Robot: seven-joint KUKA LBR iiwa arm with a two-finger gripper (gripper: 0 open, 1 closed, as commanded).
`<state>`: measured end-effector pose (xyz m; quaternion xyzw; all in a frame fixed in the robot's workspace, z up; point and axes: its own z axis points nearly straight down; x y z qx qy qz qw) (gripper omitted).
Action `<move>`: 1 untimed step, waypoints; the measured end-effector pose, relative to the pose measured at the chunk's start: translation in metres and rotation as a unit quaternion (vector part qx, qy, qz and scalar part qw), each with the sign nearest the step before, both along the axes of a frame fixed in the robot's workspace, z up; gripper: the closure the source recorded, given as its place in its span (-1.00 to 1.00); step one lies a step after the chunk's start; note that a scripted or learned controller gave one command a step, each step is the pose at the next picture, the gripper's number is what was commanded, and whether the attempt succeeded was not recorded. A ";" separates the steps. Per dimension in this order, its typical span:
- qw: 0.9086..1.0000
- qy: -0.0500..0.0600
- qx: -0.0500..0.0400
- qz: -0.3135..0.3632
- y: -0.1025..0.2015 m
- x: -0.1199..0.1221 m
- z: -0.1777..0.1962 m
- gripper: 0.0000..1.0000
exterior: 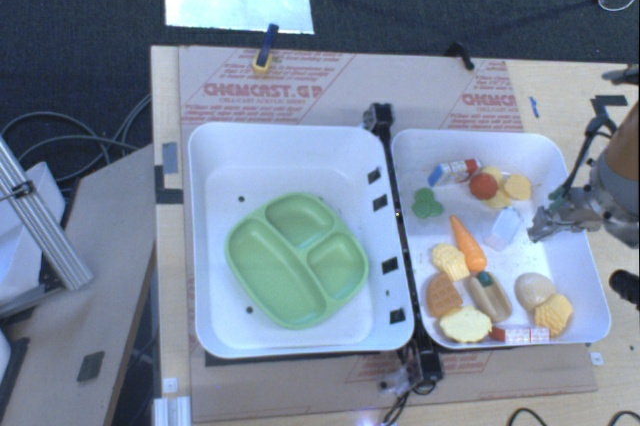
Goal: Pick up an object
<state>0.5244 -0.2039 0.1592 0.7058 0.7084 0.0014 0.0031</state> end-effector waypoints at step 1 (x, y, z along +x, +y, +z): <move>1.000 0.000 0.000 0.001 -0.001 0.009 0.047 1.00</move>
